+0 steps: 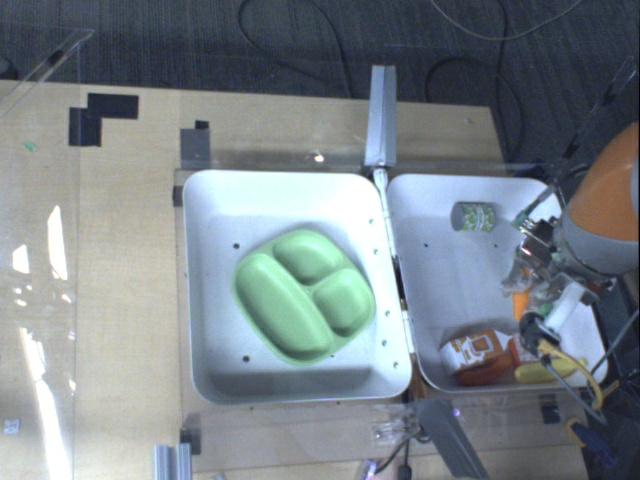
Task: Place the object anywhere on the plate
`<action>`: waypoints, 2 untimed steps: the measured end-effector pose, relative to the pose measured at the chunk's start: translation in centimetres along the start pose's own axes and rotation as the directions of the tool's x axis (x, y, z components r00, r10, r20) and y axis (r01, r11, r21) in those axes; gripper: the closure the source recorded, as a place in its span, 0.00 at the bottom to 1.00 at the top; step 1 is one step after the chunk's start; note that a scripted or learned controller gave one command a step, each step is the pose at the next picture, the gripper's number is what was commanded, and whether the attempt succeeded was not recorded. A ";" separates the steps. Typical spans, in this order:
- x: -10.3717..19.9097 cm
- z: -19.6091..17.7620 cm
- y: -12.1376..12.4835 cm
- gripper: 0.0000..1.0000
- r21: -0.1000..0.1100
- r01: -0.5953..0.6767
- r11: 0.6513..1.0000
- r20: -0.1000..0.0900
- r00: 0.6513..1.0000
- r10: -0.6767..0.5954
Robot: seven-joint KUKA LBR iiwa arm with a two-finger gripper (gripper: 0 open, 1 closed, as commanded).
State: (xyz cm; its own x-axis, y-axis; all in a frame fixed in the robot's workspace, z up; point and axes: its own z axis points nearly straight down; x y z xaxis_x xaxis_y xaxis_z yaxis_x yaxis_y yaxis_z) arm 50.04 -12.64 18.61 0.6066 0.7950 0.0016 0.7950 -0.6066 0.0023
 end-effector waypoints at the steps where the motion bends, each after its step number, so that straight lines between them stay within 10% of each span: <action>1: 7.4 0.1 -3.6 1.00 0.001 0.001 1.000 -0.001 1.000 -0.001; 2: 15.7 -3.1 -5.0 1.00 0.002 0.074 0.997 0.000 0.997 -0.074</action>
State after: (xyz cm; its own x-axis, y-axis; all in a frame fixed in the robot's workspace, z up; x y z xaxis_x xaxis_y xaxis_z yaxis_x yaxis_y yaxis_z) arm 55.61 2.84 21.72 0.5461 0.8377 0.0017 0.8377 -0.5461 0.0009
